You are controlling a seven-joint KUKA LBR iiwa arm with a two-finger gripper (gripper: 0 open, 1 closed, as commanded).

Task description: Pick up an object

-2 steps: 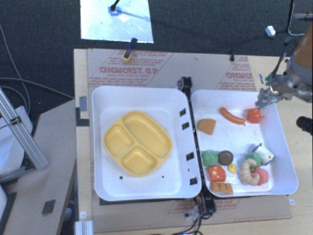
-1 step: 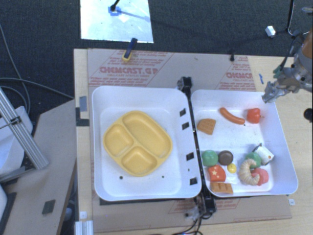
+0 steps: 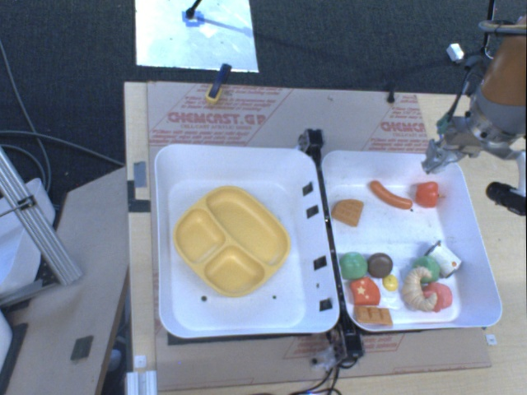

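1. Tomato (image 3: pixel 426 193) is seen near the right bin's (image 3: pixel 471 212) far right corner, just below the gripper (image 3: pixel 434 161), apart from it.
2. Sausage (image 3: pixel 389 194) is laid just left of the tomato.
3. Whether anything is grasped cannot be told; the gripper is seen over the bin's far rim, and nothing is seen held.
4. Waffle (image 3: pixel 347 212) is placed by the right bin's left wall.
5. Along the near edge are gathered a green ball (image 3: pixel 354 265), brown ball (image 3: pixel 380 264), red block (image 3: pixel 365 290), cracker (image 3: pixel 374 315) and doughnut (image 3: pixel 418 290).
6. Yellow tray (image 3: pixel 231 239) is held in the left bin (image 3: pixel 177 171), at its middle.
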